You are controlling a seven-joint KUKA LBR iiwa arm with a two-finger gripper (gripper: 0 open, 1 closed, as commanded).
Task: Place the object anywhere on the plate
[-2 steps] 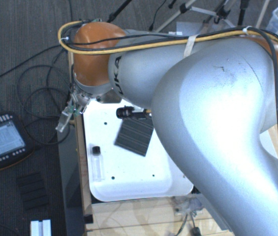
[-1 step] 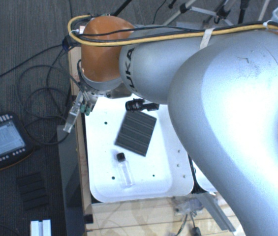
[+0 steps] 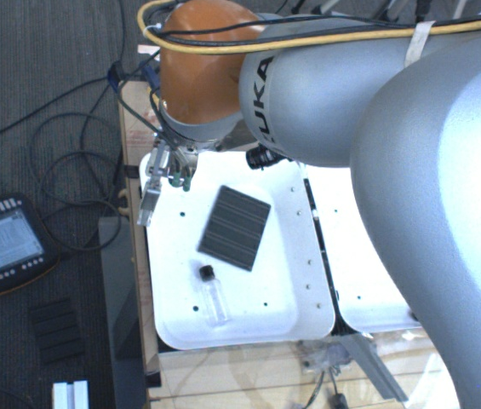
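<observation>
Two shallow white bins side by side on the table (image 3: 223, 373). Left bin (image 3: 283, 305): holds a dark ribbed square plate (image 3: 235, 227), lying flat and slightly rotated near the bin's middle, and a small clear vial (image 3: 212, 293) with a black cap. Vial on its side on the bin floor, just below the plate's lower corner, close to it but apart, cap end toward the plate. Body transparent, cylindrical, cap small and dark. Right bin (image 3: 355, 254): largely hidden by the grey arm (image 3: 376, 83). Tool (image 3: 162, 180) at the left bin's upper left corner, well apart from the vial; finger state not discernible, nothing seen pinched. Handheld control pendant (image 3: 2, 244) on the floor at left.
</observation>
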